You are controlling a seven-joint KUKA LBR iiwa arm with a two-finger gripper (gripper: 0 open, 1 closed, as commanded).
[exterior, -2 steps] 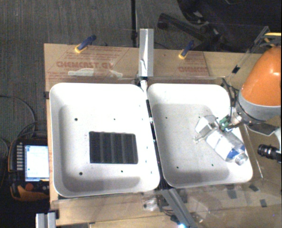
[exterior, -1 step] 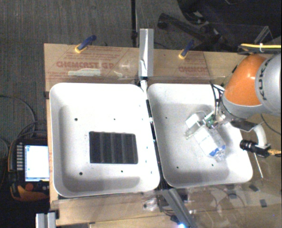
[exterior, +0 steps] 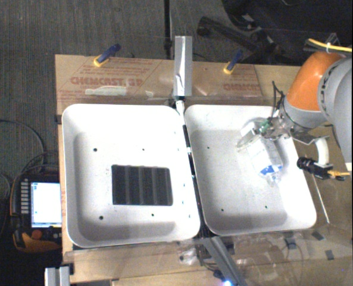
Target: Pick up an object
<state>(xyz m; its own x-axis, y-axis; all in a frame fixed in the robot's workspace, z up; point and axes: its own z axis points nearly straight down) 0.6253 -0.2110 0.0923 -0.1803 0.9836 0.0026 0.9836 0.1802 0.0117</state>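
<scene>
Approach step, most likely: nothing seen lifted yet. Reaching in from the right with the grey arm with the orange band (exterior: 310,91), bent low over the right shallow white bin (exterior: 253,222). Gripper (exterior: 261,128) poised over the upper middle of that bin, just beside or perhaps touching the upper end of a clear plastic item with a small blue label (exterior: 270,159). Cannot tell whether the pincer is apart, together or clamped on anything; too pale and blurred against the white floor there.

Clear item lying flat and slantwise on the floor of the right bin, right of centre, blue patch toward its lower end. Possibly a wrapper or small bottle, though hard to say through the glare. Second candidate well apart: a dark ribbed rectangular block (exterior: 141,185) resting flat in the lower middle of the left shallow white bin (exterior: 93,130).

Next move, as a judgement: settle down over the body of the clear item rather than its tip, close across its narrow width, then raise straight up. Risk of a slip on smooth, thin plastic, or of closing on air beside it.
</scene>
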